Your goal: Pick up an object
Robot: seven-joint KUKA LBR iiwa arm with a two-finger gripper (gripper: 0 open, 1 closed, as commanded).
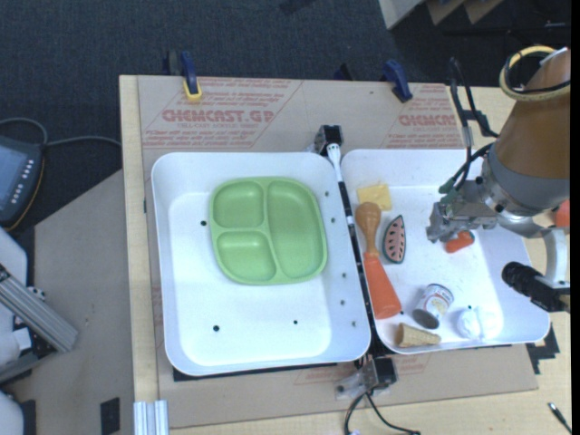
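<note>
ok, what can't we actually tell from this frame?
- Claw state: camera view, the wrist housing covers it from above.
- Small orange-red piece under the claw: mostly hidden by it; gripped or lying in the right bin, unclear.
- Arm's upper links: cut off by the right edge.
- Small white item and round can: too small to identify.

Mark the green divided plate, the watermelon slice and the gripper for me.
green divided plate (268, 230): camera view, on the ridge where its compartments meet.
watermelon slice (394, 240): camera view, on its red face.
gripper (456, 234): camera view, at its tip.
</note>
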